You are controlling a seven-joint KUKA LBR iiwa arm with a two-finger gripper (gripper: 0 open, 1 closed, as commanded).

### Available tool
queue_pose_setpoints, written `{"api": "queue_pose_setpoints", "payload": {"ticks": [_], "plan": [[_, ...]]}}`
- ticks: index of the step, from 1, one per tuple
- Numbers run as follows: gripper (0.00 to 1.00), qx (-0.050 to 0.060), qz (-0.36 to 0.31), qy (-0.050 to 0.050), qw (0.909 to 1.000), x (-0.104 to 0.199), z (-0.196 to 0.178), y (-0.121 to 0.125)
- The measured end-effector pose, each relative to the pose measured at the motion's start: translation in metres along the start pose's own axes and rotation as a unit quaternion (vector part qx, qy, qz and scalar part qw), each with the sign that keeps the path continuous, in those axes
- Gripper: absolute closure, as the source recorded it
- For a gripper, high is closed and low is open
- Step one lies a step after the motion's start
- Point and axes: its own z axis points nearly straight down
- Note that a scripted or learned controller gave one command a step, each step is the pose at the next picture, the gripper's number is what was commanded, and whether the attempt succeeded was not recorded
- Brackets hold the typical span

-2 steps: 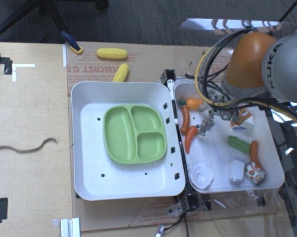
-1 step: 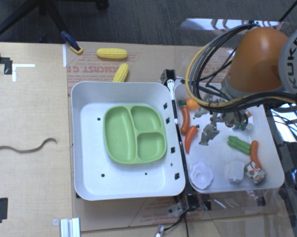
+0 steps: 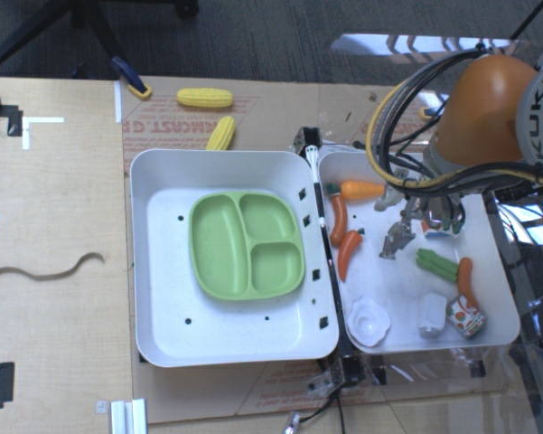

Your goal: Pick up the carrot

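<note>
On the bench (image 3: 54, 197), two ears of toy corn (image 3: 212, 116) lay beyond the far edge of the left bin (image 3: 145, 260), which carried a green divided plate (image 3: 248, 244) at its middle. In the right bin (image 3: 501, 269), the carrot (image 3: 360, 189) lay near the far left corner, with two red-orange peppers (image 3: 343, 238) just below it along the left wall. The end effector (image 3: 399, 238) hung over the bin's middle, clear of the carrot, its fingers apart and grasping nothing. Toward the near right corner lay a green vegetable (image 3: 436, 264), another small carrot-like piece (image 3: 465, 277) and a small can (image 3: 465, 317).
</note>
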Motion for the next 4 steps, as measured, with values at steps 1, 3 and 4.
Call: {"api": "queue_pose_setpoints", "payload": {"ticks": [1,3,4], "plan": [[0.0,0.0,0.005,-0.005,1.0,-0.068,0.056,0.005],[0.0,0.002,0.442,0.002,0.8971,0.006,0.062,-0.004],[1.0,0.003,0.441,0.0,0.8977,0.005,0.052,-0.004]]}}
